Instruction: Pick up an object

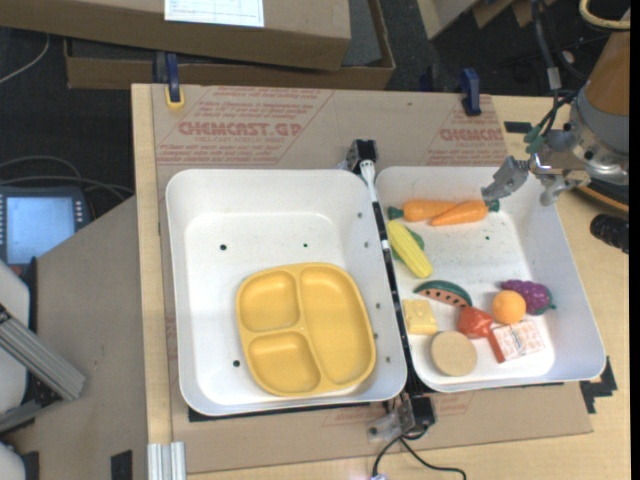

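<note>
Carrot (446, 211) lies long axis left-right, tip toward gripper (524, 181), whose fingers stand apart just beside it; corn (409, 247) lies diagonal below, near the bin divider (381, 236).

Even, fairly bright overhead light falls on the worktop (300, 128), and the two white bins (200, 208) come close to washing out, with soft glare along their rims. Shadows are faint and short. The picture is slightly soft and grainy; the dark floor at the left edge loses detail. The arm (605, 118) at upper right looks blurred.
</note>
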You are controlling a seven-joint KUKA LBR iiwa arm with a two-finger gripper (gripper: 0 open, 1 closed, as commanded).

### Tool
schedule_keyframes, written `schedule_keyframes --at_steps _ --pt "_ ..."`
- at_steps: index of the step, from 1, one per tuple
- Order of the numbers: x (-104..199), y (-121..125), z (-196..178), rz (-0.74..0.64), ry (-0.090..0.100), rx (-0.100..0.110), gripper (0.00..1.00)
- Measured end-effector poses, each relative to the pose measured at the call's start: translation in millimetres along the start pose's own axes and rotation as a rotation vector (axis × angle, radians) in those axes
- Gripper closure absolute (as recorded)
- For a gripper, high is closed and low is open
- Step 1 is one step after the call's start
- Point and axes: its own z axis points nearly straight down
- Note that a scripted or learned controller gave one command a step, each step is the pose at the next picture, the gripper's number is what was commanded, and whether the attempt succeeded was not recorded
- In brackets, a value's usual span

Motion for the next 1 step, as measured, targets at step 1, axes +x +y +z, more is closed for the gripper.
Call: schedule_keyframes --at_steps 1 --pt "71.3 9.8 65.9 -0.007 0.004 0.007 0.0"
